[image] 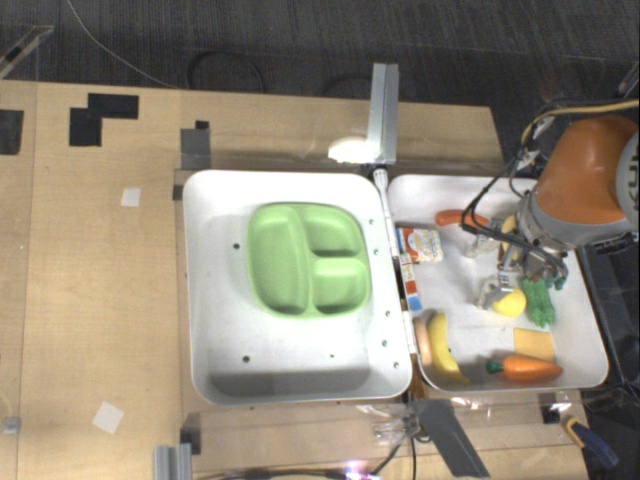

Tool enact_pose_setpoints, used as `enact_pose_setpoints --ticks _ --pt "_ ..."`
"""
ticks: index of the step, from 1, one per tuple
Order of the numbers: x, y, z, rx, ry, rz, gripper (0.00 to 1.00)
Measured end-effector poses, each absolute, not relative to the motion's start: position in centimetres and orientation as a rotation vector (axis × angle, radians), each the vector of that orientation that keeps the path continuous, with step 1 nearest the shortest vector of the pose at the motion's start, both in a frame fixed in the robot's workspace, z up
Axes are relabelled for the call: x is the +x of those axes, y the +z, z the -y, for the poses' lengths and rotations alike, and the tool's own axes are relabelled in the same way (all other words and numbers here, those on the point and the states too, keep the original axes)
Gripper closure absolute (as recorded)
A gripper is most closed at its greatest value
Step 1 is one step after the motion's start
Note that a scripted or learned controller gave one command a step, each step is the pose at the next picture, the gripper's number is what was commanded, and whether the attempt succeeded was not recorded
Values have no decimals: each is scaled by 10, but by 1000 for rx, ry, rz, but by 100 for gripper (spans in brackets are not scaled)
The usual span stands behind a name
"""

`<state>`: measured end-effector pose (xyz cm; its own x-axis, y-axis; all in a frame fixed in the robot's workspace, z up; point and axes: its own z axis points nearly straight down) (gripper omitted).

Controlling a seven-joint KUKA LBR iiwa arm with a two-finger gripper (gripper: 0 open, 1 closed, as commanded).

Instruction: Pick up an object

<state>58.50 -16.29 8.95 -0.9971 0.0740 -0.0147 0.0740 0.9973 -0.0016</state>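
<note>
A robotics lab test station.
Plywood surface (90, 298) on grey carpet (300, 18), two white bins (215, 368) bracketed down, loose cables (225, 68), toy food.

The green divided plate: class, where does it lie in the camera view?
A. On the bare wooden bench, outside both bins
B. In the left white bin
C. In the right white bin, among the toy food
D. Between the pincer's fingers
B: the green divided plate rests flat inside the left white bin, while the banana and carrot lie in the right bin.
</note>
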Motion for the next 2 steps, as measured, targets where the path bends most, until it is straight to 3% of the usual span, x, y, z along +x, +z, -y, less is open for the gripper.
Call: enact_pose_setpoints --ticks 1,2 --pt "557 90 152 156 -3 -3122 0" --pt "563 106 152 144 -8 -3103 100"
